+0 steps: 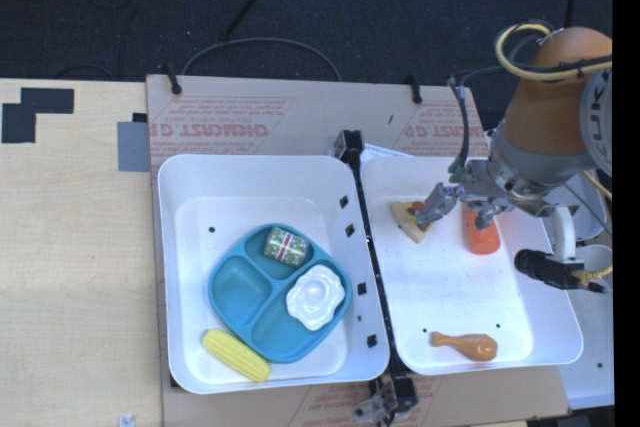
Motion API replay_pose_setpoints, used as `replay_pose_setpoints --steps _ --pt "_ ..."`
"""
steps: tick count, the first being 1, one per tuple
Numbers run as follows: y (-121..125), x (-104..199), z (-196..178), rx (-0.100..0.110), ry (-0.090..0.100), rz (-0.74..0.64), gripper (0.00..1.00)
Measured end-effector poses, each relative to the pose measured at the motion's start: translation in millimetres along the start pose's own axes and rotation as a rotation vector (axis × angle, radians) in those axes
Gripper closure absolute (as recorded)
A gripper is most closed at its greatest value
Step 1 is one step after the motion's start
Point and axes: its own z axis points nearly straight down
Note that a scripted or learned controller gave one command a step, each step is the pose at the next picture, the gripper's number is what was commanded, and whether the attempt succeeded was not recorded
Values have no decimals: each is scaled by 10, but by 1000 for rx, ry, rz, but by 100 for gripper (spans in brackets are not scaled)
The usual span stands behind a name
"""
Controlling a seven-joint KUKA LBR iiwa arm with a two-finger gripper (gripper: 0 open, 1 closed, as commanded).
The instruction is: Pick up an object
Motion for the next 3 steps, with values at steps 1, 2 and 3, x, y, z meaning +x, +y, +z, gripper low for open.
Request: replay_pose_setpoints --steps 1,2,3 --pt "25 -2 -62 -12 -1 -1 0" --pt "55 -14 575 -5 0 -1 0" --pt "112 31 1039 -5 0 0 0"
